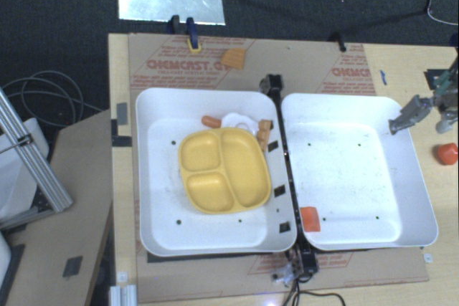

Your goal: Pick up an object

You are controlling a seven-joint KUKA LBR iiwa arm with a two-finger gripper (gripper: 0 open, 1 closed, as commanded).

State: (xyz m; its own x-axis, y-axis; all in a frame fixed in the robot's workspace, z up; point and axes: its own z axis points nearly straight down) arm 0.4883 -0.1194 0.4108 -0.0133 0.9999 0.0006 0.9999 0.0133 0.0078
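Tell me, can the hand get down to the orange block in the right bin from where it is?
Probably yes. The orange block lies alone by the right bin's near-left corner, nothing over it; the hand hangs over the far-right rim, with bare floor between.

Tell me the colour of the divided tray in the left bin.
Yellow divided tray, clearest in the camera view.
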